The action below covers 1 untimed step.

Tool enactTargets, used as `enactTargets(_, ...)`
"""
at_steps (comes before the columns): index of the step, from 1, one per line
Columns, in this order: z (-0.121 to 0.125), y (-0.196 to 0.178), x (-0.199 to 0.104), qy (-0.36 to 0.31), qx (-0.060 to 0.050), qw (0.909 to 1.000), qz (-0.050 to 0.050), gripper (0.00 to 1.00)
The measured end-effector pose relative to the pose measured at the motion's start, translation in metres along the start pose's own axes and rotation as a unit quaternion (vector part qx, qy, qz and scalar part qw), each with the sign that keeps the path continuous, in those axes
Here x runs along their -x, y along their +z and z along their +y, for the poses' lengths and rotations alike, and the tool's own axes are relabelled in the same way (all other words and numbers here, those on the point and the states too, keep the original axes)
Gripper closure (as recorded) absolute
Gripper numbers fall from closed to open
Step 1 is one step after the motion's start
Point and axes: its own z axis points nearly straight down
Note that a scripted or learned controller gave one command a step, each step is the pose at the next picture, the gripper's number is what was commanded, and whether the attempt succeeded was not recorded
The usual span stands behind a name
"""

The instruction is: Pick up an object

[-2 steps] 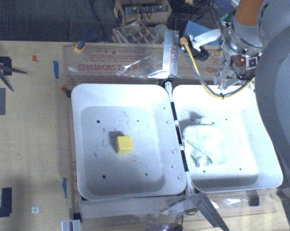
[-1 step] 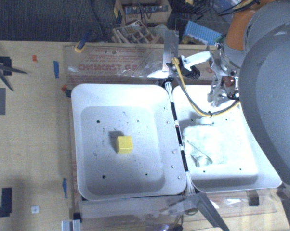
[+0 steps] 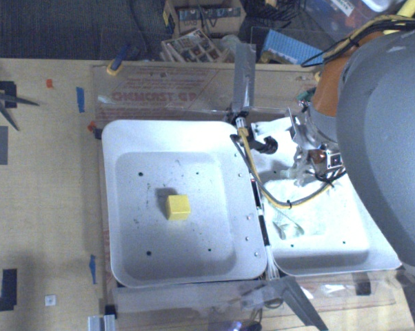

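Observation:
A small yellow cube [image 3: 178, 207] lies on the floor of the left bin [image 3: 125, 143], a little left of its middle. My gripper [image 3: 302, 172] hangs low over the far part of the right bin [image 3: 352, 254], well to the right of the cube and across the wall between the bins. A clear, crumpled-looking item [image 3: 288, 227] lies on the right bin's floor just in front of the gripper; it is too faint to identify. The grey arm [image 3: 387, 129] covers much of the right bin.
A yellow cable [image 3: 285, 203] and a black one loop from the divider between the bins to the wrist. A grey upright post [image 3: 245, 78] stands behind the bins. A cardboard sheet [image 3: 166, 92] lies at the back, with wooden bench to the left.

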Motion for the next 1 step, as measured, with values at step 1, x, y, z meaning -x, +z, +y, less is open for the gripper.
enactTargets(1,0.0061,-0.0513,-0.0204,-0.079,0.001,0.9969,0.001,1.00)
